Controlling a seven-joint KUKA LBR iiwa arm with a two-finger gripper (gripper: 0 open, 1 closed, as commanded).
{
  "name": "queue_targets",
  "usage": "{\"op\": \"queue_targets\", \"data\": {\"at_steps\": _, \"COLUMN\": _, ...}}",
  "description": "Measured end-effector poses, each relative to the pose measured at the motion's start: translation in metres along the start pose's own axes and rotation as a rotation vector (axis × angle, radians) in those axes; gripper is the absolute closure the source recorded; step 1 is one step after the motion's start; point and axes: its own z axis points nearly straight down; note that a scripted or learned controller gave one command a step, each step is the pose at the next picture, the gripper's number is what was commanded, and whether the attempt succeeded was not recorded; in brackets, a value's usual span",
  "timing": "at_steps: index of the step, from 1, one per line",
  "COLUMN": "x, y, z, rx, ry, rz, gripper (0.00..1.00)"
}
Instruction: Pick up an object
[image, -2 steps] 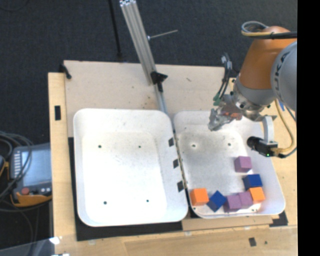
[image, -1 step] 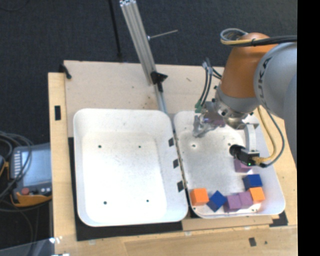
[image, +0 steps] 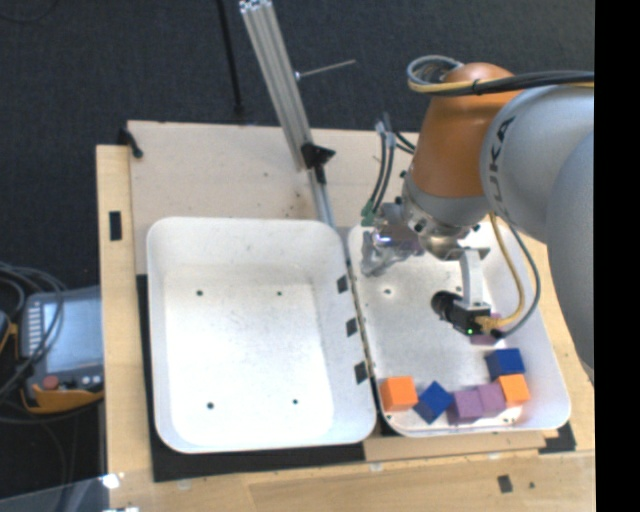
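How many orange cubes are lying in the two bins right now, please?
2. One orange cube lies in the shallow white right bin, at its near-left corner; the other orange cube sits toward its near-right corner, beside a purple cube. The grey arm may hide more.

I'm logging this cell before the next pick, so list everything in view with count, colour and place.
Bins: two, white, side by side on the bench.
Orange blocks: two, orange, right bin's near edge.
Blue blocks: two, blue, same cluster.
Purple blocks: two, purple, adjacent in that cluster.
Metal rail: one, silver, slanting above the bench's far side.
Screen unit: one, grey, left of the bench.
Arm: one, grey with orange band, from the right.
Hand: one, metallic, above right bin's far left corner.
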Motion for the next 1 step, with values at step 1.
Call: {"op": "queue_targets", "data": {"at_steps": 1, "x": 0.0503, "y": -0.0189, "z": -0.0092, "rx": 0.001, "ry": 0.001, "rz": -0.001, "gripper": 1.00}}
